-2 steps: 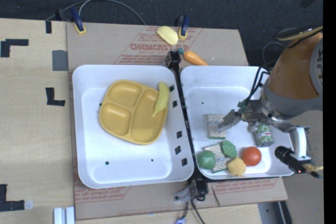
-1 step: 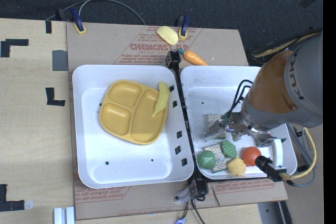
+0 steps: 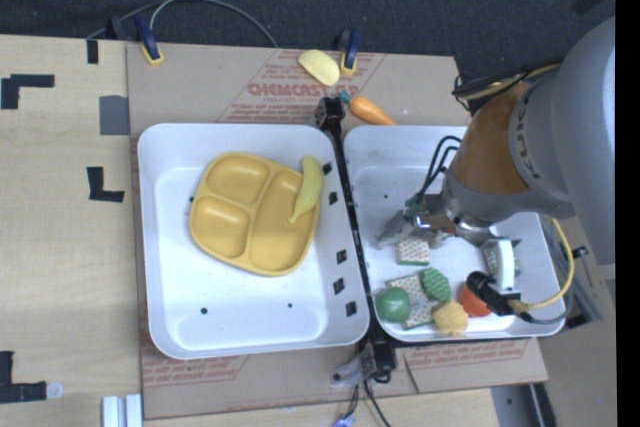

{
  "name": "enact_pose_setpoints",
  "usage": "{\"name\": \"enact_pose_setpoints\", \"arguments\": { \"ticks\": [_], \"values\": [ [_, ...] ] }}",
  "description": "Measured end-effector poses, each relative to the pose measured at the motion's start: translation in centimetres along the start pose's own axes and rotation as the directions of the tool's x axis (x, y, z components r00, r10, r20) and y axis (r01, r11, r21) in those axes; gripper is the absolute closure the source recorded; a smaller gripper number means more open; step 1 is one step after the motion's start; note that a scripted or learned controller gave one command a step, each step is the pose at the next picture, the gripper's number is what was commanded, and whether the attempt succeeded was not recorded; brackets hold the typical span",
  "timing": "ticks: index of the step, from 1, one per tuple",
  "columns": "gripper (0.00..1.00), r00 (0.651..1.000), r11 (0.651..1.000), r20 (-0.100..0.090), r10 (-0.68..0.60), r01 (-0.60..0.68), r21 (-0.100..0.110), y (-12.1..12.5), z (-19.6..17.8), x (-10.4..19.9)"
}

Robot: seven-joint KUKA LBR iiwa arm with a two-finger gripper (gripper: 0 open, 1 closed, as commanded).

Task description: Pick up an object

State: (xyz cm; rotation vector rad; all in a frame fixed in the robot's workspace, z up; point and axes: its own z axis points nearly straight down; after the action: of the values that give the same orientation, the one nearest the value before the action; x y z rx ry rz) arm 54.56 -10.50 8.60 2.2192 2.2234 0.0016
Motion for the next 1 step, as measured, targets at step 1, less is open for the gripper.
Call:
{"name": "enact_pose_setpoints", "arguments": {
  "ticks": [1],
  "values": [
    [1.0, 1.0, 1.0, 0.0, -0.001, 0.001, -0.001, 0.04, -0.97, 0.05]
  ]
}}
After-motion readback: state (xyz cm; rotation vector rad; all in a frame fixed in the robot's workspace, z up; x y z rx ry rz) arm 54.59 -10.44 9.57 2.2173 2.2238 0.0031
